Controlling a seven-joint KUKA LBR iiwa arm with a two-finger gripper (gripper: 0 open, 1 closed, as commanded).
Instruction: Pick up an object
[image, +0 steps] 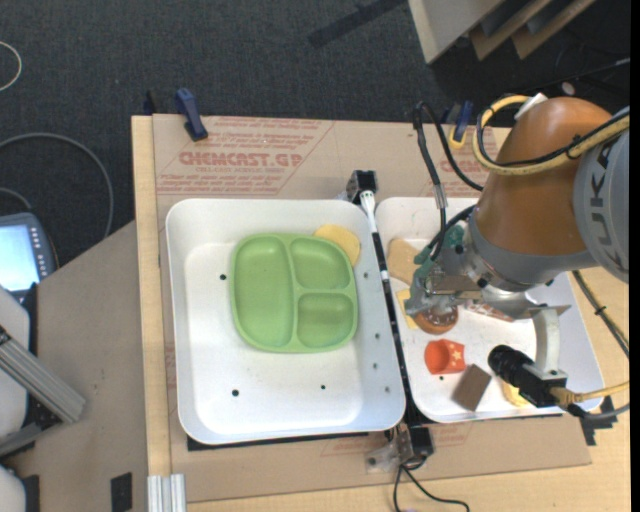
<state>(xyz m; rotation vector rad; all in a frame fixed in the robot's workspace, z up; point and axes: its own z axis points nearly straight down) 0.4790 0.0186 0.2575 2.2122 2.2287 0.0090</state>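
Jaws of the gripper (437, 298) are masked by the wrist, so whether they are parted or closed cannot be told. They are held low in the right bin (575, 350), just above a brown round object (436, 321). Near it are seen a red-orange piece (445, 355), a brown block (472, 387) and a tan slab (400, 260). In the left bin (200, 330) a green divided plate (295, 292) is laid, with a yellow piece (340, 240) at its far corner.

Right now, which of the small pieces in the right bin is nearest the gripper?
The round brown piece right at the gripper; the red-orange block and dark brown block lie farther toward the front.
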